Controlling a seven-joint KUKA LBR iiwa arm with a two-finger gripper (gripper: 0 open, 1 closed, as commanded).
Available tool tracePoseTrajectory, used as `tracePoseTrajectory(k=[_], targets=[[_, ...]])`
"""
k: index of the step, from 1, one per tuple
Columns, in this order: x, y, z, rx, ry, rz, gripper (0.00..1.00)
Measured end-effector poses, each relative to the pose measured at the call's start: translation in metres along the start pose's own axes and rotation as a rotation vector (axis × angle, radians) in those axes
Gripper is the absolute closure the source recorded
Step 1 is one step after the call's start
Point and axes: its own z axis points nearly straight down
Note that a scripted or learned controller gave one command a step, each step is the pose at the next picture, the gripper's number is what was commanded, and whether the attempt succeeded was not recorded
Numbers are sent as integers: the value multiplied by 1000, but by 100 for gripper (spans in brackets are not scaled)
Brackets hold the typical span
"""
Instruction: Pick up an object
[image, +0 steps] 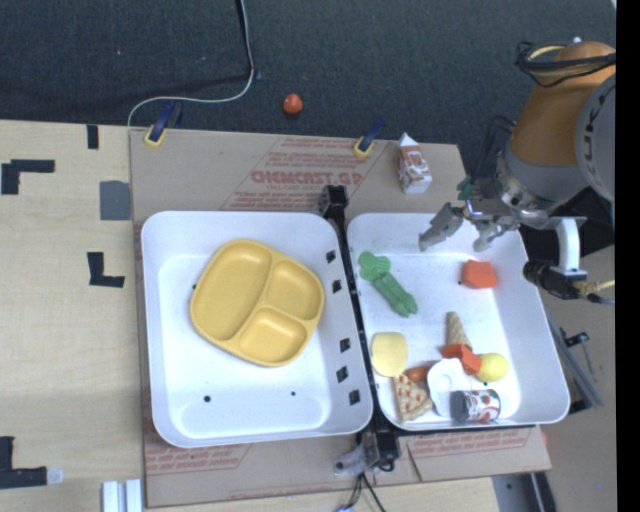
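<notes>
My gripper (463, 233) hangs over the far part of the right bin (540, 330), fingers spread apart and nothing between them. An orange block (479, 275) lies just below and right of it. A green toy (387, 283) rests near the bin's left wall. Lower down sit a pale yellow piece (389, 352), an ice-cream cone toy (456, 328), a pizza slice (411, 394), a yellow ball (492, 366) and a small can (473, 404). The left bin (170, 330) holds a yellow divided plate (257, 301).
A small carton (413, 166) stands on the cardboard behind the right bin. An orange ball (292, 103) lies on the dark floor at the back. Blue clamps (159, 128) hold the cardboard's far edge. A black divider (340, 290) runs between the bins.
</notes>
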Motion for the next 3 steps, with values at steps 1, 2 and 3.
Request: tracePoseTrajectory(k=[1, 2, 3], targets=[[31, -67, 145, 6, 1, 0, 0], [56, 7, 36, -13, -1, -5, 0], [32, 1, 88, 4, -1, 2, 0]])
